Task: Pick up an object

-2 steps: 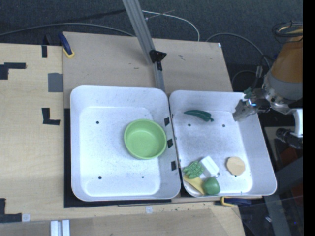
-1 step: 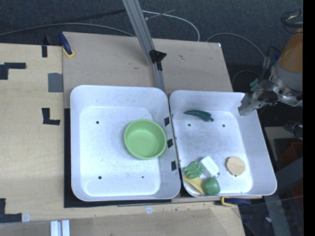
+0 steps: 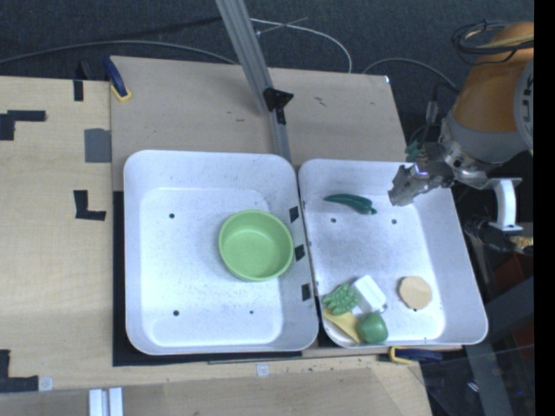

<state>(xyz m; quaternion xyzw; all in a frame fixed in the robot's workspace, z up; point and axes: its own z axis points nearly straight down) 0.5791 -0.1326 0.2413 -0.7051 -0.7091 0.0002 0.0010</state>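
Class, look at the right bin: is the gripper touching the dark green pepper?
Apart. The camera view shows bare white bin floor between the gripper and the dark green pepper.

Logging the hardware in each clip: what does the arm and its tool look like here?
The arm is a rounded shell, orange on top and grey below, with dark cables looped above it. The tool is small, grey and metallic, on a darker wrist with a green spot.

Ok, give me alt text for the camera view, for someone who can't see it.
The gripper hangs over the right bin near a green pepper; a tan disc lies nearer the front. The left bin holds a green bowl.
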